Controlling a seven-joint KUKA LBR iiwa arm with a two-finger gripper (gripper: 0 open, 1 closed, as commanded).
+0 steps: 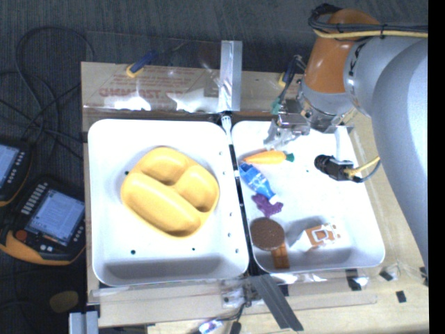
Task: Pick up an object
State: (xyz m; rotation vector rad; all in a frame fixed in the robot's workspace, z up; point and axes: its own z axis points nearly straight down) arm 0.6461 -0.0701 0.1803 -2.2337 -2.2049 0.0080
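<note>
Fixed overhead camera looking down at a slant on the bench

It is sitting above the bench and taking in both bins: the left bin (104,186) is filling the view's left-centre and the right bin (348,207) its right-centre, with dark floor showing beyond the far edge and the arm (375,54) reaching in from the right.

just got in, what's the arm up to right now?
The gripper is down at the back of the right bin, just above the toy carrot. Nothing is visibly held. The blue bottle, purple piece, brown disc and orange-and-white toy lie untouched. The yellow bread-like toy sits in the left bin.
</note>
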